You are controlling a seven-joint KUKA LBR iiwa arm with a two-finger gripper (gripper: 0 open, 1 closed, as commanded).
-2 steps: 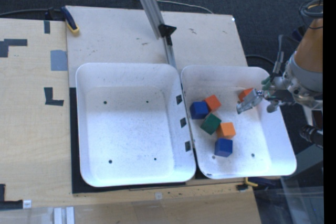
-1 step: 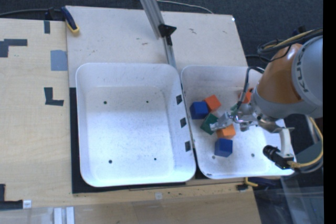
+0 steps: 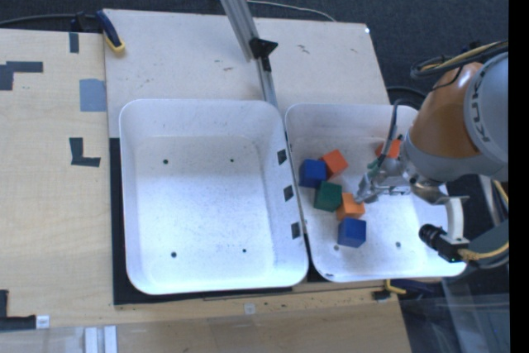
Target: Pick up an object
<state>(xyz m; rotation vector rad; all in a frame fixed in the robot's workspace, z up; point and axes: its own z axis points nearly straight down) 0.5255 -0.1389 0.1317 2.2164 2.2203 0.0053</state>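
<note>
The right bin (image 3: 376, 260) holds several small blocks. A blue block (image 3: 312, 172) and an orange block (image 3: 335, 162) sit side by side, with a green block (image 3: 328, 197) just below them. Another orange block (image 3: 350, 207) lies beside the green one and a second blue block (image 3: 351, 232) sits below it. An orange piece (image 3: 388, 149) peeks out behind the arm. My gripper (image 3: 366, 193) hangs low in the bin, right next to the lower orange block. Nothing visibly sits between the fingers.
The left bin (image 3: 207, 194) stands beside the right one, sharing a middle wall. A slanted metal pole (image 3: 235, 0) rises from the bench behind the bins. The grey and orange arm (image 3: 450, 136) covers the right bin's right side.
</note>
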